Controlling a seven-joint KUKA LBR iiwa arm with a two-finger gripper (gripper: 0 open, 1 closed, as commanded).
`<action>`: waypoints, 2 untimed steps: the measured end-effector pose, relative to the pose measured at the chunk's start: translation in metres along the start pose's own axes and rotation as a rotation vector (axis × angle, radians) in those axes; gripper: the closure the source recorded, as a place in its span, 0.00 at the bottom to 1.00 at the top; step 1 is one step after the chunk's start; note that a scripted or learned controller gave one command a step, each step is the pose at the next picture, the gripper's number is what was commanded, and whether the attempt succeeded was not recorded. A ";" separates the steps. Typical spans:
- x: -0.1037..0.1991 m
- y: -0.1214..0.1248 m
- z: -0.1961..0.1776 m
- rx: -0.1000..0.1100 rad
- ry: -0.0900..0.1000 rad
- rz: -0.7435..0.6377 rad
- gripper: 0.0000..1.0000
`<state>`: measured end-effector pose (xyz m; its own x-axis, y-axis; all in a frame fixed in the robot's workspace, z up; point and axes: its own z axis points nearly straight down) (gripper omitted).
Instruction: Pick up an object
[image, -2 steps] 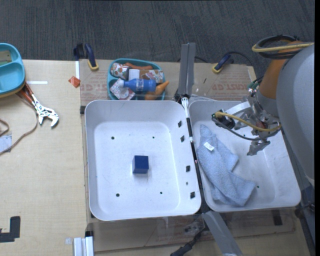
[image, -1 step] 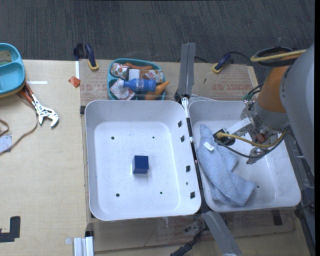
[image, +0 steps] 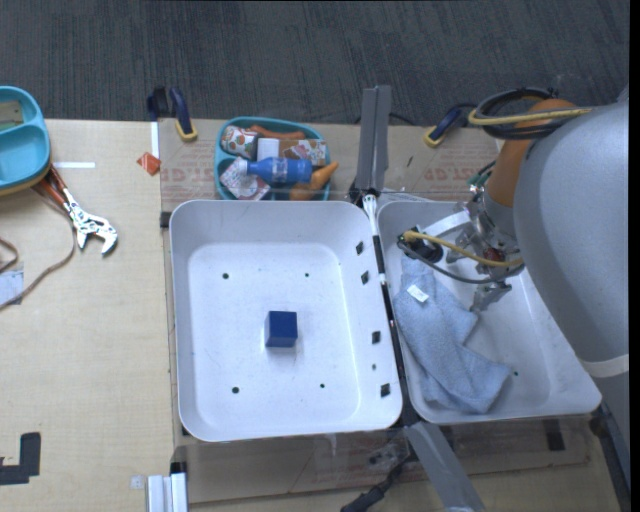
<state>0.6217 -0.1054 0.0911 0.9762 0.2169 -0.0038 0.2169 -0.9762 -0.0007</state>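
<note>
A pale wooden bench (image: 90, 400) is filling most of the camera view, with dark carpet lying beyond its far edge. Two shallow white bins are sitting side by side on it, and the left bin (image: 190, 330) is serving here as the landmark. A small blue cube (image: 282, 329) is resting on that bin's floor, a little below its middle and well apart from every wall. Just to the right of the left bin, touching along a shared edge, the right bin (image: 560, 395) is holding a crumpled grey-blue cloth (image: 445, 345), which is lying against the wall nearest the left bin and trailing toward the near corner. The grey arm (image: 585, 240) is reaching in from the right over that second bin, and the gripper (image: 488, 290) is hanging above the cloth's far right edge (cables are crowding it, so I cannot tell whether it is spread or pressed together). Beyond the left bin's far wall, a teal tub (image: 272, 160) of mixed small items is standing. Far to the left of the bin, a steel adjustable wrench (image: 88, 226) is lying on the bench.
</note>
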 end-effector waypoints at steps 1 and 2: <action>-0.022 0.038 -0.130 -0.001 0.001 -0.035 0.00; -0.025 0.065 -0.172 -0.001 0.001 0.015 0.00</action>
<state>0.6115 -0.1739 0.2631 0.9793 0.2023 -0.0028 0.2023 -0.9793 0.0001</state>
